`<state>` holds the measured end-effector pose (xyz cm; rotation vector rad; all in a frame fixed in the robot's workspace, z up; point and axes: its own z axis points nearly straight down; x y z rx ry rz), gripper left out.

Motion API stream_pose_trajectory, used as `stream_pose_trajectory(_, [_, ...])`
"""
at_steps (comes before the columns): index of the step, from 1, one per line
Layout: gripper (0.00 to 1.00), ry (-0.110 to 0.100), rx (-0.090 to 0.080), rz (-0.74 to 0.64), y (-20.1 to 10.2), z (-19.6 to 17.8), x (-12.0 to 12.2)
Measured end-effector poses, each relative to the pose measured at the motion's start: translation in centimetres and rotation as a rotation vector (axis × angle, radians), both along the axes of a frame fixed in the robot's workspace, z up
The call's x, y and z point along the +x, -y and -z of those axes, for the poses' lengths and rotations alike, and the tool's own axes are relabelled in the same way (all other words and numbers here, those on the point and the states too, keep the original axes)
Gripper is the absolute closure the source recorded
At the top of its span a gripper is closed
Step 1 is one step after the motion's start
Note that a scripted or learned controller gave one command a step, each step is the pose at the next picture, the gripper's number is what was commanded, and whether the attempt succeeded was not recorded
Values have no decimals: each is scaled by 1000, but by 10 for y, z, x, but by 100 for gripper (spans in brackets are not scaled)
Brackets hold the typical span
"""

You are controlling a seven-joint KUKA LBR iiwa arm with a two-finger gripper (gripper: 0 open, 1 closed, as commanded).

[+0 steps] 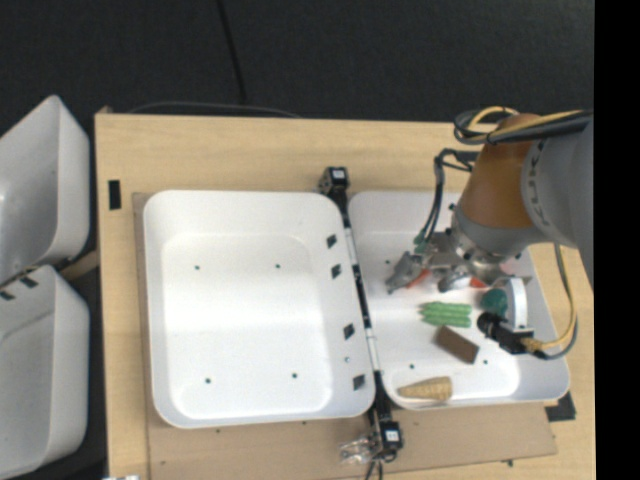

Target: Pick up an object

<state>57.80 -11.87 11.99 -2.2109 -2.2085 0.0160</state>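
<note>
My gripper hangs over the middle of the right bin, its two fingers spread apart with nothing between them. Just below it lies a green ridged object. A brown block sits lower right of that, and a tan cone-shaped piece rests near the bin's front edge. A teal and white object lies at the right side, partly behind the arm.
The left bin is beside the right one, split from it by a divider with black clips. Cables run from the wrist along the right bin's right edge. White casings stand at the far left.
</note>
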Motion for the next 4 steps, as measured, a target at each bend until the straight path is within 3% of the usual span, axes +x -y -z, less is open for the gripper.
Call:
stream_pose_trajectory(1, [0, 26, -6, -5, 6, 20, 90])
stream_pose_trajectory(2, [0, 15, -6, 1, -1, 19, 32])
stream_pose_trajectory(3, [0, 18, -6, 3, -14, 5, 14])
stream_pose_trajectory(4, [0, 16, -6, 0, -16, 20, -26])
